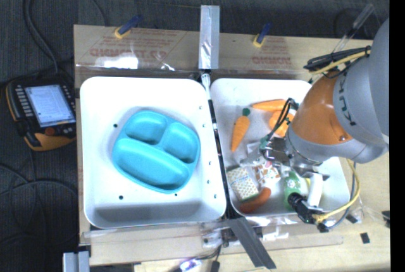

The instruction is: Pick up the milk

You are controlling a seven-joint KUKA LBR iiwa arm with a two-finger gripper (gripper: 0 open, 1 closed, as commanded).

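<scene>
Gripper [273, 160], its state impossible to tell, hangs over the right bin [223, 138] beside the milk carton [243, 182], probably light and crushable, best pinched gently across its flat sides.

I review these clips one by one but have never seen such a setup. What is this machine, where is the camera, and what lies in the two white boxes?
One camera looks down at a slant on a bench. The grey arm with an orange band is a robot reaching in from the right. Its gripper is low in the right bin, over a heap of toy food: two carrots, a patterned carton, probably the milk, and a green bottle. I cannot tell whether anything is held. The left bin holds a blue divided tray.
</scene>
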